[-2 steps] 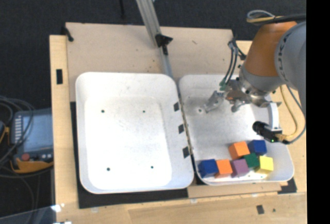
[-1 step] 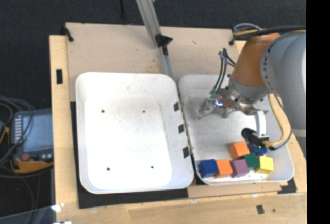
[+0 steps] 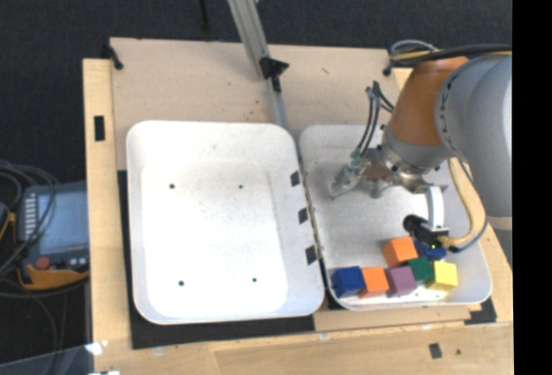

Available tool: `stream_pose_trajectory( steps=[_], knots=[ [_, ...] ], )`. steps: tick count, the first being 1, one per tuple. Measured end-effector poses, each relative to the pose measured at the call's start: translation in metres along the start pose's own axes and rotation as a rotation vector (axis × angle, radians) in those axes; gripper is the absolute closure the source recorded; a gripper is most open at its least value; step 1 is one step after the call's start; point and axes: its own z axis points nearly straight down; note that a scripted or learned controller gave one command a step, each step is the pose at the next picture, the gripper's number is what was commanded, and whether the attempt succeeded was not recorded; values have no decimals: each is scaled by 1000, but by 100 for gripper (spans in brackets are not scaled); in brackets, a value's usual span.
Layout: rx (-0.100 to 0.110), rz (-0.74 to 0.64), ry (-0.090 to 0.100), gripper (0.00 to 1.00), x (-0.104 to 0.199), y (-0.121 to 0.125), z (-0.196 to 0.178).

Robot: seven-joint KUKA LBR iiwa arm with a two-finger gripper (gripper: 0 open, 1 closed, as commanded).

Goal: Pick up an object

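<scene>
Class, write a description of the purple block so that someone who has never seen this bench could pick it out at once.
Find the right-hand white bin, the one the grey arm reaches over. Along its near edge sits a cluster of small coloured blocks. The purple block is in that front row, with an orange block on its left and a green one on its right; it is the only purple piece.

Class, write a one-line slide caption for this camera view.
Gripper above the right bin, apart from coloured blocks clustered in its near corner.
</scene>
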Motion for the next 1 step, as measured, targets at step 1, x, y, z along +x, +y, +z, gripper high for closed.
stream_pose_trajectory(
  steps=[1],
  knots=[
    [-3, 4, 2, 100, 0, 1, -12]
  ],
)
